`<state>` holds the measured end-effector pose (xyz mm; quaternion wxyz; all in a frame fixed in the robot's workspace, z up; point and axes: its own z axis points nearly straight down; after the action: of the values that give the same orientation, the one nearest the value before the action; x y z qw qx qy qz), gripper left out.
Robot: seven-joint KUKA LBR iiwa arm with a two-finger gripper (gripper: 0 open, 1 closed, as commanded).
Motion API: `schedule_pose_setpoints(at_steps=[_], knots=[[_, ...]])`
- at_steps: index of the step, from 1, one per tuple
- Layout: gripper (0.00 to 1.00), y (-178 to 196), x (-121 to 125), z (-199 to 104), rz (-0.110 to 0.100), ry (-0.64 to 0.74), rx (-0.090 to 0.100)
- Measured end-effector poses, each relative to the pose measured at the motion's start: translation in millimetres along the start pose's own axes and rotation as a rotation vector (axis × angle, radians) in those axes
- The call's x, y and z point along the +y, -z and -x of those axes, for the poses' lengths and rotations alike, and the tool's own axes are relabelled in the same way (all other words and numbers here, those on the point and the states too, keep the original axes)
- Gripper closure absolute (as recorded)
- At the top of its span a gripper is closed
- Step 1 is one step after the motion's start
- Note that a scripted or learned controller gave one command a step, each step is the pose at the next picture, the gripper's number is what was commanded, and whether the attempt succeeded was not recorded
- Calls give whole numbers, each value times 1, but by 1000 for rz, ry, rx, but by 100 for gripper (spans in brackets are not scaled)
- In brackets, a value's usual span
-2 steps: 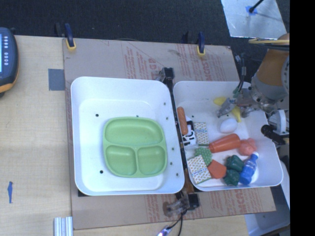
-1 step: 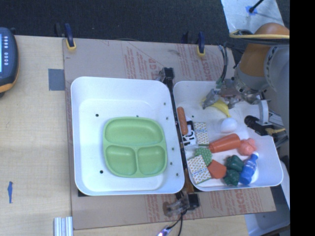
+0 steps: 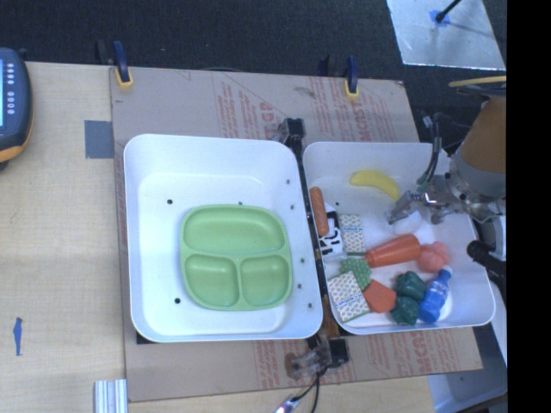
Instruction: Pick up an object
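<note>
My gripper (image 3: pixel 420 211) hangs over the right bin (image 3: pixel 334 163), near its right wall, with the grey arm and orange band behind it at the view's right edge. Its metal fingers (image 3: pixel 399 212) stand spread apart, open, with nothing between them. A yellow banana (image 3: pixel 374 181) lies just to the gripper's left. Below the gripper lie an orange carrot (image 3: pixel 394 250) and a pink piece (image 3: pixel 436 255). Further toward the front are a blue bottle (image 3: pixel 435 295), dark green pieces (image 3: pixel 410 285), an orange piece (image 3: pixel 379 297) and a patterned packet (image 3: pixel 346 298).
A brown sausage (image 3: pixel 318 212) and a black-and-white item (image 3: pixel 331 243) lie along the right bin's left wall. The left bin (image 3: pixel 142 231) holds a green divided plate (image 3: pixel 235 256). A dark device (image 3: pixel 12 101) sits at the bench's far left.
</note>
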<state>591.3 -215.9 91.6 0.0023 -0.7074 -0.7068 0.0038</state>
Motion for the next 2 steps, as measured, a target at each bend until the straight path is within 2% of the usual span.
schedule_pose_setpoints(at_steps=[1, 2], knots=[[0, 1, 66, -41, 2, 11, 4], [100, 10, 62, -37, -13, 10, 4]])
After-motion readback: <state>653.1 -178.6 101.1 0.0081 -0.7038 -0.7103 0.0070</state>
